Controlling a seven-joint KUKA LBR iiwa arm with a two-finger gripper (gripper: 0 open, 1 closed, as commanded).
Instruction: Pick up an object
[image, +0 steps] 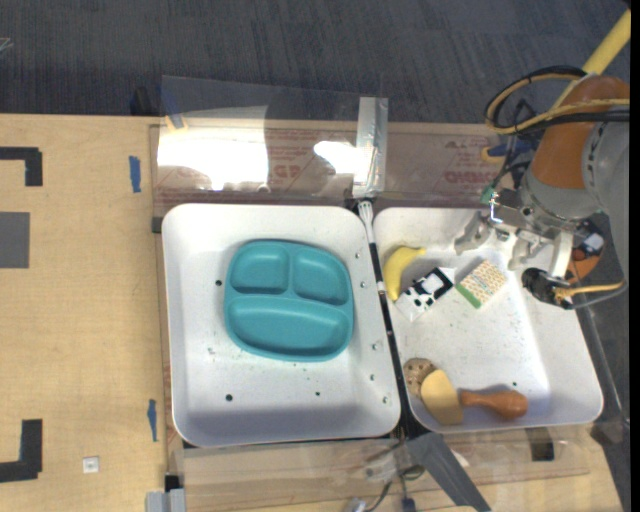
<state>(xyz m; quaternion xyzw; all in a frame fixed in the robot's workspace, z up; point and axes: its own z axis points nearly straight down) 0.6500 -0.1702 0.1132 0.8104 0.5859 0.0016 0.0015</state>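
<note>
The camera view is looking down at a slant on two shallow white bins sitting side by side on a wooden bench. The left bin (190, 400) is holding a teal divided plate (290, 300) near its middle. The right bin (560, 390) is holding several small things: a yellow banana (400, 268) lying against the divider wall, a black and white checked block (430, 287) just beside it, a small speckled card or packet (483, 284) near the bin's upper middle, and a wooden brush with an orange-brown handle (470, 400) resting at the bottom edge.

The grey arm with its orange band is reaching in from the right, and its gripper (515, 238) is hanging over the upper part of the right bin, just above and to the right of the speckled packet. Nothing is sitting between its fingers. Whether the claw is spread apart or closed cannot be told from this angle.

The task seems to be in its approach step, with no object picked yet. The next move would likely call for lining up over one item, probably the packet or checked block nearby, then lowering and closing.
</note>
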